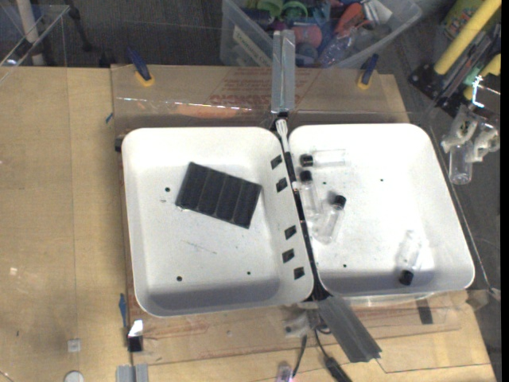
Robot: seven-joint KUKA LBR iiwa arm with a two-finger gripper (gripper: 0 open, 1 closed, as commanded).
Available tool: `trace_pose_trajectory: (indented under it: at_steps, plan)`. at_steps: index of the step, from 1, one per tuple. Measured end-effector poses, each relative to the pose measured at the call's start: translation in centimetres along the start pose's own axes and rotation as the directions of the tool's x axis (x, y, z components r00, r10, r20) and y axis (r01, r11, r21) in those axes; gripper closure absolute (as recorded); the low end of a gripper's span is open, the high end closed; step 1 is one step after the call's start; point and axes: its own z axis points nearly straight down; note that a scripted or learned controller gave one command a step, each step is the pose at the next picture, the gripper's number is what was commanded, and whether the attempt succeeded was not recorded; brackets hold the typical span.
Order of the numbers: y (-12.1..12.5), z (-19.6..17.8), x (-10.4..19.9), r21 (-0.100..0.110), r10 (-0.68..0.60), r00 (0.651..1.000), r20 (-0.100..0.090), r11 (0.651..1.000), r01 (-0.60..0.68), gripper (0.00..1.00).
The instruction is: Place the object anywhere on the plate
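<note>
A dark ribbed rectangular plate (pixel 219 195) lies flat in the left bin (pixel 151 285), a little left of its middle. The right bin (pixel 382 138) holds three small clear bottles with black caps. One bottle (pixel 322 159) lies near the back left corner. A second bottle (pixel 326 213) lies close to the divider. The third bottle (pixel 411 255) lies near the front right corner. My gripper (pixel 464 151) hangs at the far right, just beyond the right bin's back right corner, apart from all the bottles and with nothing seen in it.
A ridge with black marks (pixel 288 213) divides the two bins. A clear tub of colourful toys (pixel 318 10) stands behind the bins. Yellow and black gear (pixel 465 30) fills the back right. Bare wooden bench (pixel 56 213) lies to the left.
</note>
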Motion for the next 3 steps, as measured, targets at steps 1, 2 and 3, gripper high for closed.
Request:
trace_pose_trajectory:
  at_steps: [1,2,3]
  plan:
    - [-12.6,8.6,1.8,0.005,0.057,0.998,0.000,0.998,-0.057,1.00]
    - [-9.3,8.8,2.1,0.002,0.251,0.968,0.000,0.968,-0.251,1.00]
    - [-6.5,7.4,0.9,0.001,0.507,0.862,0.001,0.862,-0.507,1.00]
